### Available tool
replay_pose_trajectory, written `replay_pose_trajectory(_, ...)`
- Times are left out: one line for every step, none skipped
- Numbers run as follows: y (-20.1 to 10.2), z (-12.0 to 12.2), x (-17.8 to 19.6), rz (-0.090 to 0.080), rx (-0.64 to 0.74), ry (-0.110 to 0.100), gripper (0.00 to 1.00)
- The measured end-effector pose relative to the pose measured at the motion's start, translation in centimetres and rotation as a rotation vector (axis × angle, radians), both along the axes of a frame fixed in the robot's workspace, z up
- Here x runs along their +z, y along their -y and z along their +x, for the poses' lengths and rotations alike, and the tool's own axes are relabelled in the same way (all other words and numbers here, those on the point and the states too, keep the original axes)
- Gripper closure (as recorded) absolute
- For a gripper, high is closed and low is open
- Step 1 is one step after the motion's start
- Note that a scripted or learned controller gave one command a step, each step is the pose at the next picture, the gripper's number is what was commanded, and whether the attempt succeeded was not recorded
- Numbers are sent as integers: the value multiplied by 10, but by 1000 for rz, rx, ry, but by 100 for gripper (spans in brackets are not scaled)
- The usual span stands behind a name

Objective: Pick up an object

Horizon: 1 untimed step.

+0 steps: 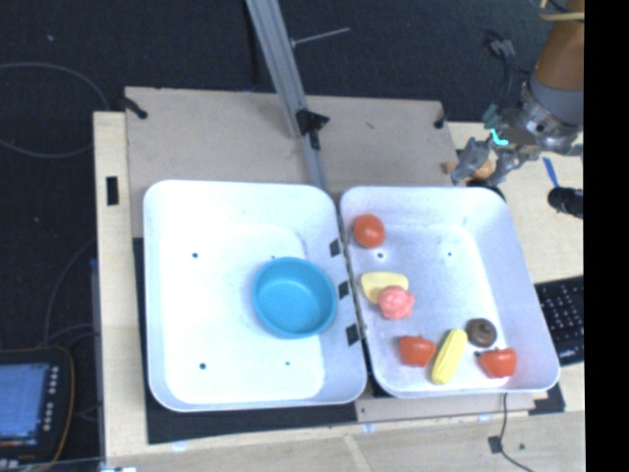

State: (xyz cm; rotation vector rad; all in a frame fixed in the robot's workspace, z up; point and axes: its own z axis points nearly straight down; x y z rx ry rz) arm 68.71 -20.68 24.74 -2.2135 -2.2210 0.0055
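My gripper (476, 161) hangs over the far right corner of the right bin (491, 254), with the arm's orange band above it. A small orange object (481, 169) shows between its fingers, lifted off the bin floor. In the right bin lie an orange-red ball (369, 230), a yellow piece (380, 284), a pink lump (397, 304), a red piece (417, 350), a yellow banana-like piece (449, 355), a brown ring (481, 332) and another red piece (499, 362). A blue bowl (293, 297) sits in the left bin (197, 224).
A grey metal pole (280, 57) slants from the back down to the gap between the bins. A black keyboard (560, 318) lies right of the right bin. A screen device (29, 401) sits at the lower left.
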Motion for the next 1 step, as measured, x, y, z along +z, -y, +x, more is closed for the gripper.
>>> replay_pose_trajectory(0, 2, 6, -2, 1, 10, 0)
